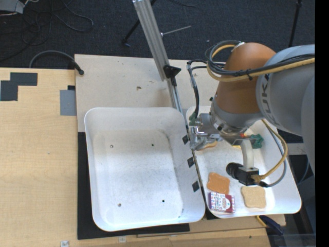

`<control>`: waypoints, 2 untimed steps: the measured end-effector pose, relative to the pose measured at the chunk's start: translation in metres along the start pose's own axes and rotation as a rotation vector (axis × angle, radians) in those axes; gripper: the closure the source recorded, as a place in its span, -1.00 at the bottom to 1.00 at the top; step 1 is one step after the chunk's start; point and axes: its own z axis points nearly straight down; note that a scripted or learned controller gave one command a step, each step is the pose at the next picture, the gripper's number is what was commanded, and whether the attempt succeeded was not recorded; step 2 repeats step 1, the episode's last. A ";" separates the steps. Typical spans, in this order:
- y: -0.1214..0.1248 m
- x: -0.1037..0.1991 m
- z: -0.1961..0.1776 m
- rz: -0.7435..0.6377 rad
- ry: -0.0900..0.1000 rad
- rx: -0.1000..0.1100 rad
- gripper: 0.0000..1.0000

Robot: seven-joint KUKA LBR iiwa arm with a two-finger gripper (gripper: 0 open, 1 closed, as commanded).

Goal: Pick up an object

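Three loose objects lying in right-hand bin (280,187), toward its front edge: brown slice (218,182), red-and-white packet (221,202), tan slice (254,197). Gripper (198,134) hanging over same bin's left rim, just beside left-hand bin (133,169); spread or closed cannot be told, nothing seen held. Brown slice lying nearest, frontward from gripper, flat, no clear long axis, packet touching it. Next move likely calling for short shift frontward, then descent. Bin wall crowding left side; bare floor lying rightward.

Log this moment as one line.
gripper: low in right bin, by wall beside other bin | grasp: unconfirmed | in bin: orange slice, red packet, tan slice
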 end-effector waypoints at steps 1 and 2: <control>-0.009 0.056 -0.006 -0.002 0.000 -0.002 1.00; -0.009 0.056 -0.006 -0.002 0.000 -0.002 1.00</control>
